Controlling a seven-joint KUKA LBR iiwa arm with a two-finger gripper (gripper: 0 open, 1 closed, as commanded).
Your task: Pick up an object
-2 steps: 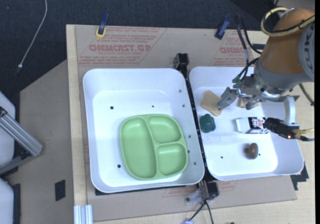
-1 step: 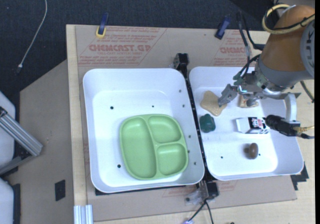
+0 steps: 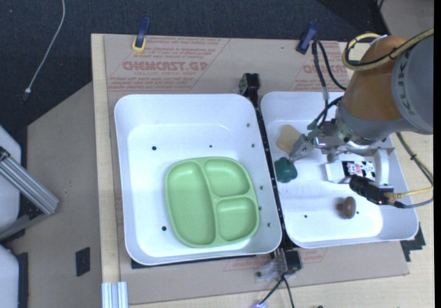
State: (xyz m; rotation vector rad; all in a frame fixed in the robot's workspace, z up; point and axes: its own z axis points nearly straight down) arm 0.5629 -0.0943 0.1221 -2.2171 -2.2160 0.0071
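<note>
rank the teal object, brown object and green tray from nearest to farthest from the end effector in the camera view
From the end effector:
1. Teal object, just below it, right bin's left edge.
2. Brown object, lower right of that bin.
3. Green divided tray, left bin.

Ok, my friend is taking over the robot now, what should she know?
Tool: low in the right bin, near its left wall; whether it grips anything is unclear.
Things: a green object just below the tool, a tan object just above it, a brown object nearer the front. The green divided plate sits in the left bin.
Done: nothing visibly lifted.
Left: grab one object and raise it.
</note>
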